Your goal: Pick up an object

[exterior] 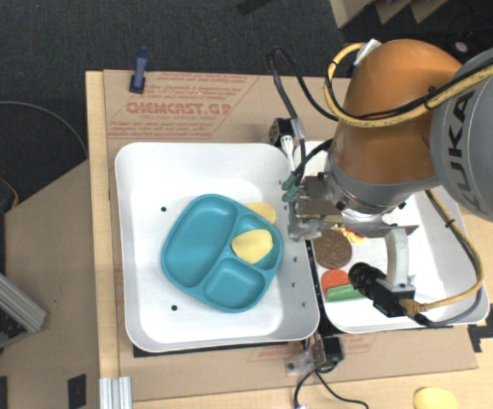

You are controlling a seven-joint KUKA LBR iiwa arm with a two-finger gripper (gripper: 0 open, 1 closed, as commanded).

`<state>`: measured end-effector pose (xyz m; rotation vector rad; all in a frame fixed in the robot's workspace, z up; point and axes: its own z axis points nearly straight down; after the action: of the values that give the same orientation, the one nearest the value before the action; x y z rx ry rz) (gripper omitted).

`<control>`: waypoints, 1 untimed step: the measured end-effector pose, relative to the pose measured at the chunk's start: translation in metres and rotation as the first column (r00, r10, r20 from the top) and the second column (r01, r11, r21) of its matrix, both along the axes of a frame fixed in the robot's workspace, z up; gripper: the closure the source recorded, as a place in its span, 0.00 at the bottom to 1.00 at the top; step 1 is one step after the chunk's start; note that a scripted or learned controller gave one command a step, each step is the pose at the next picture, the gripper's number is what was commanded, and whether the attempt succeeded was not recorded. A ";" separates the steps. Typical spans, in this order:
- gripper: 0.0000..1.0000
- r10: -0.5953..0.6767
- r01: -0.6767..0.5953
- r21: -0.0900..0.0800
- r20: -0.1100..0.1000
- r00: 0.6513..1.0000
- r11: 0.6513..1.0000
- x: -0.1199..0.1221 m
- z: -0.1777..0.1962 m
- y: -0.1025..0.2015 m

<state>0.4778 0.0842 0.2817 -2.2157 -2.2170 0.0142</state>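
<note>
I see the end effector (342, 235) low over the right white bin (451, 267), but I cannot tell its state. A brown round disc (332, 250) lies directly beneath it, with red and green pieces (339, 286) just beside.

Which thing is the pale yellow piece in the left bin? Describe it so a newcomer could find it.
Start at the left white bin; a teal divided plastic plate lies in it. In the plate's right-hand compartment sits the pale yellow rounded piece. Unlike the flatter yellow item behind the plate's rim, it rests inside the plate.
</note>
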 end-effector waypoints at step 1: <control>1.00 0.003 -0.003 0.006 0.028 1.000 1.000 0.003 0.138 0.018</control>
<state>0.4806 0.1019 0.4201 -2.2231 -2.2314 -0.0244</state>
